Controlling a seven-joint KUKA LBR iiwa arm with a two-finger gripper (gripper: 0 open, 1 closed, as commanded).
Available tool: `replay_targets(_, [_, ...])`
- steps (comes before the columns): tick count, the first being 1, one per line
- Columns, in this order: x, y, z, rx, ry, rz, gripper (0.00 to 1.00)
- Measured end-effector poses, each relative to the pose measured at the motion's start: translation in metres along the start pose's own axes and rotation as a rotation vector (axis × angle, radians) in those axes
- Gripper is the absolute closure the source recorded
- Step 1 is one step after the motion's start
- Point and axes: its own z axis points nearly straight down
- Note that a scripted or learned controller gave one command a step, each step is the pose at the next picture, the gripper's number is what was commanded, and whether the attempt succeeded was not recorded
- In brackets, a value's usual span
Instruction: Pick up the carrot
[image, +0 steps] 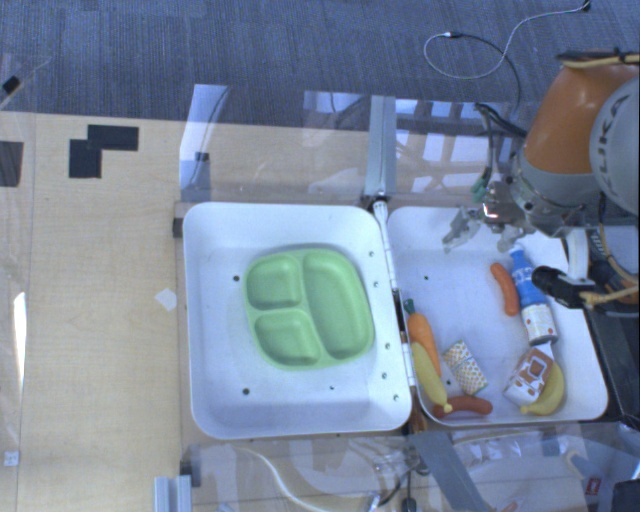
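Hovering with fingers (457, 232) spread and empty, judging the carrot (419, 331) light, stiff and smooth, likely gripping best across its thick middle.

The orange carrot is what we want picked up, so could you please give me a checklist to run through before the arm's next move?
1. Target located: the tapered orange carrot lies in the right white bin, against its left wall. Ok.
2. Top of the carrot free: nothing lies over it. Ok.
3. Room beside it: the yellow banana touches its lower end and the bin wall flanks it. Not ok.
4. Lookalikes: an orange-red sausage-shaped piece lies nearer the gripper. Not ok.
5. Gripper over the target: the metal two-finger gripper sits at the bin's far edge, away from the carrot. Not ok.
6. Finger opening: cannot tell.
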Motion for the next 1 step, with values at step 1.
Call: replay_targets(1, [0.0046,-0.0330,0.1107,-0.004,0.000,-0.147,0.00])
